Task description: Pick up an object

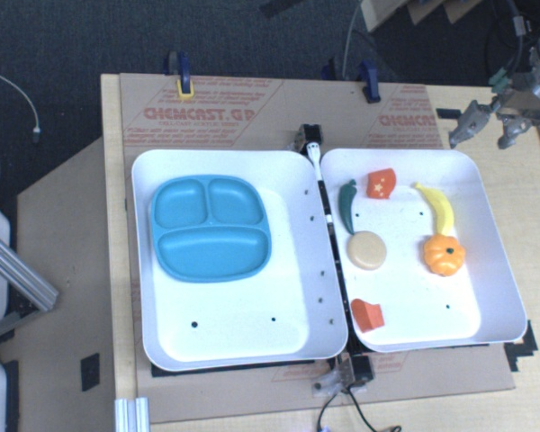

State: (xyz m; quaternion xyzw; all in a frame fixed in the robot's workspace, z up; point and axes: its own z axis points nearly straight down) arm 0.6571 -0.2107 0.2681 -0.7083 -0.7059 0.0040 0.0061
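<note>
Dark carpet surrounds a brown board worktop (252, 106) printed with red lettering and held at its far edge by two blue clamps (182, 68). From the fixed camera above, two white bins sit side by side on it. The left bin (234, 331) holds a blue divided plate (212, 228) toward its far-left corner. The right bin (486, 313) carries the candidates: a green pepper (346, 204) along its left wall, a red piece (382, 184) near the far edge, a yellow banana (436, 207), an orange pumpkin (444, 255) just beside the banana's near end, a tan disc (367, 249) near the middle, and a red block (367, 314) by the near-left corner. All look like light, stiff, smooth plastic toys, likely slippery; the disc, well apart from its neighbours, seems easiest, pinched across its edge. The end effector (486, 126) hangs beyond the right bin's far-right corner, fingers spread and grasping nothing.
</note>
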